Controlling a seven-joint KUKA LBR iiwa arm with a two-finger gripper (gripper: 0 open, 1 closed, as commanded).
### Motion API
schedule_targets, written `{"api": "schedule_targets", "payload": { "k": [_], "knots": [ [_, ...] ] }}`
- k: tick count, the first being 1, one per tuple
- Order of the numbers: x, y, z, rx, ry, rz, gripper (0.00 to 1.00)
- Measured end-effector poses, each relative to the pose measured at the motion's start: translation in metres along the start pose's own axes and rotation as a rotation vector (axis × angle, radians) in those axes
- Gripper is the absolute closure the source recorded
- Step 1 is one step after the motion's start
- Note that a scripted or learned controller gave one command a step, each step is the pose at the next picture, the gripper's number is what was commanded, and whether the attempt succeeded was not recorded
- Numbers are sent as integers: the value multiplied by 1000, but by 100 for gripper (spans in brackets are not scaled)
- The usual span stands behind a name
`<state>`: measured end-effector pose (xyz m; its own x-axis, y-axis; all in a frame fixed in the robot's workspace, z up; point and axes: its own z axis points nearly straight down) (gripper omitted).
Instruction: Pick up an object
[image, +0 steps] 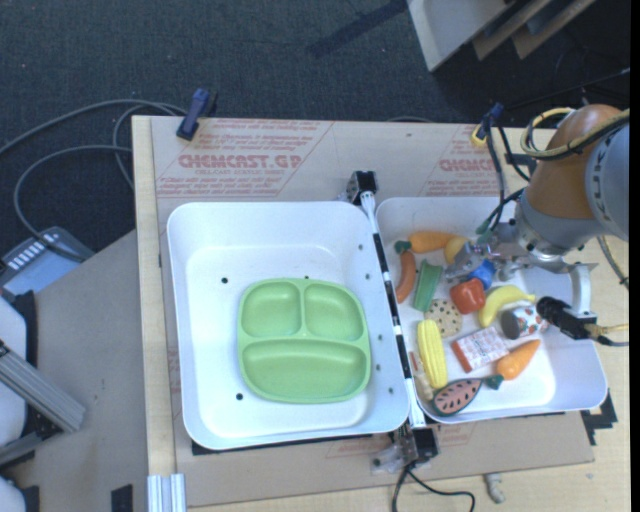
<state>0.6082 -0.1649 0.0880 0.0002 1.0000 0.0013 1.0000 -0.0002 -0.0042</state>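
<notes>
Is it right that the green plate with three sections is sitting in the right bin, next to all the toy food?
Not quite. In the camera view the green plate with three sections sits in the left bin, by itself. The toy food, like the corn and the banana, is piled in the right bin beside it.

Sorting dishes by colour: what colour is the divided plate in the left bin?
Light green plate, clearest in the camera view.

You have glossy white plastic bins (200, 300), a matt green plastic divided plate (303, 340) left of the claw (487, 262), and a brown cardboard-like surface (300, 150).
</notes>
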Motion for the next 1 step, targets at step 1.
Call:
{"api": "schedule_targets", "payload": {
  "k": [1],
  "knots": [
    [54,-20,3,-6,-3,0,0]
  ]
}}
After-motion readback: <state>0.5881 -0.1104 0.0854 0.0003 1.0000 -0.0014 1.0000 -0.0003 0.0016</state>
